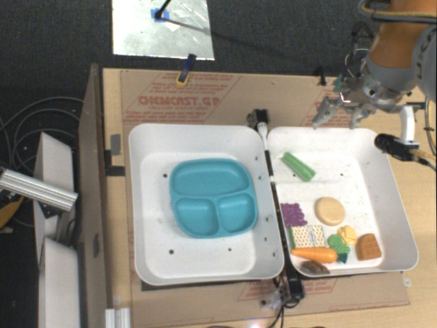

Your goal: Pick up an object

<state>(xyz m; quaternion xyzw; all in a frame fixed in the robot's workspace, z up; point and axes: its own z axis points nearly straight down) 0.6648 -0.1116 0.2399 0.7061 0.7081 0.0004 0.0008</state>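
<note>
1. My claw (339, 114) hangs above the far rim of the right bin (389, 183), its two fingers spread wide with nothing between them.
2. The task names no particular object. I judge the green cylinder (298, 167) the best choice, since it lies alone in the far part of the right bin, well apart from the other pieces and nearest to my claw.
3. Handling, as a judgement: it looks like a small plastic toy vegetable, so probably light and stiff, with a smooth skin that may slip or roll. I would close across its short width at mid-length, fingers set square to its long axis, which runs at a slant.
4. Appearance: bright green, rounded at the ends, lying flat on the white floor.
5. The near part of the right bin is crowded: purple grapes (293, 214), a tan round piece (330, 210), a carrot (315, 254) and a brown block (368, 246) lie close together, making them harder to take singly.
6. The left bin (147, 183) holds a blue divided plate (212, 197).
</note>
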